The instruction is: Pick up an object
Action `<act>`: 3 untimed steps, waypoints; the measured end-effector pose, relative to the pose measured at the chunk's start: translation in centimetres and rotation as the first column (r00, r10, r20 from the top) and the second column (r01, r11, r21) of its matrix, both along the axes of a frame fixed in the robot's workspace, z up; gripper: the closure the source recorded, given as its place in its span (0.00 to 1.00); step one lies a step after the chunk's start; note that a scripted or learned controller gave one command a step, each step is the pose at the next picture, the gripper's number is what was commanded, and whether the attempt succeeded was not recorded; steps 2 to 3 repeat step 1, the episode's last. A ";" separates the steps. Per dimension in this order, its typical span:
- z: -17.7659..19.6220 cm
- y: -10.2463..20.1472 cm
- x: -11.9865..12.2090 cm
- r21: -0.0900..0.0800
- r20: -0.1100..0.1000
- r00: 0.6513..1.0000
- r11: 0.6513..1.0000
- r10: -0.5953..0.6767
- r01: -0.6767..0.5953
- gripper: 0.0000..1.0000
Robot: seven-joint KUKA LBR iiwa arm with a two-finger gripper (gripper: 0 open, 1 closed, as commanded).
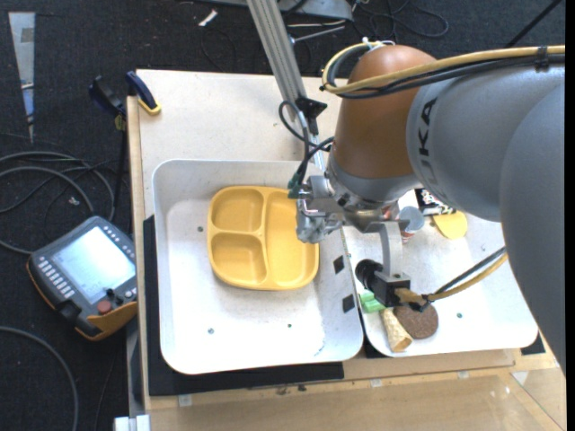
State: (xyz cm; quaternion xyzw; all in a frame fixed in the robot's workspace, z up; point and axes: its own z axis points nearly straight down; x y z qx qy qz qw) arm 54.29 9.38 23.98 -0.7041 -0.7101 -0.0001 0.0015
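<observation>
A yellow divided plate (256,241) lies in the left bin (180,312), toward its right side. My gripper (310,224) hangs low over the plate's right rim, close to the wall between the bins; the bulky wrist hides much of it. In the right bin (503,326) a small green piece (371,303) lies near the front left. Beside it is a brown round disc (419,320) with a beige cork-like piece (395,331). Farther back, a yellow round object (450,225) peeks out from under the arm.
The arm covers most of the right bin's back half. A slanted metal rod (277,52) runs down from the back to the wrist. A blue-and-yellow clamp (137,93) sits at the bench's back left corner. A teach pendant (85,277) lies on the floor at left.
</observation>
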 end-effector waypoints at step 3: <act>0.0 -0.3 0.1 -0.002 0.001 1.000 1.000 -0.008 0.008 0.00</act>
